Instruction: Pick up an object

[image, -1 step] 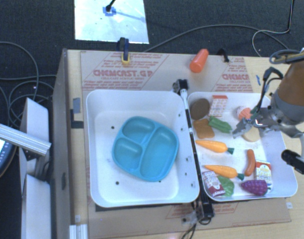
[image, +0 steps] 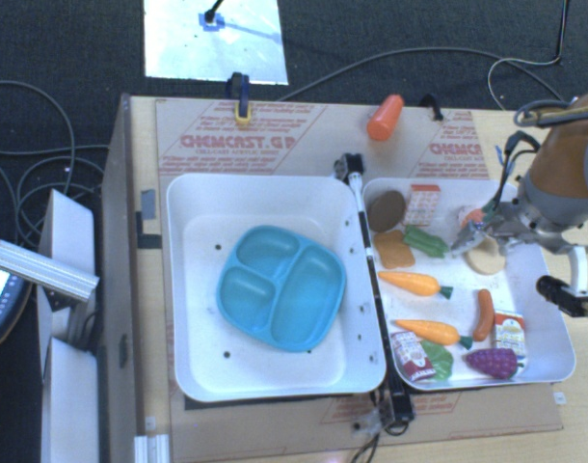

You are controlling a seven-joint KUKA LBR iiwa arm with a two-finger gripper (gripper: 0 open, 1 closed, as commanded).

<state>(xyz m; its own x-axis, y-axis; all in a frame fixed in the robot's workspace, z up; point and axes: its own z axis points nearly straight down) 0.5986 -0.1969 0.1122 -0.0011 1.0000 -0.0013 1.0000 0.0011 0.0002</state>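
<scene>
So the right bin (image: 564, 355) is pretty packed. The pincer (image: 475, 228) is parked low over its upper part, right by a pale round cookie (image: 486, 258), with something small and reddish at its tip. Whether anything is actually gripped, or how wide the pincer is spread, can't be made out from this angle.

Around it a lot of clutter can be seen: a green pepper (image: 425, 241) just to the left, a brown round thing (image: 387, 210), a toast slice (image: 395, 250), and a red-and-white carton (image: 423, 202) at the back. Further forward, two carrots (image: 410, 282) (image: 428, 330), a sausage (image: 484, 313), purple grapes (image: 493, 361) and a ketchup packet (image: 411, 352) are laid out.

The left bin (image: 193, 220) is taken up by a blue divided plate (image: 280, 286). Both bins are set on a cardboard-covered counter (image: 275, 138), where an orange cylinder (image: 385, 117) is lying loose. Dark carpet and cables are visible around it.
</scene>
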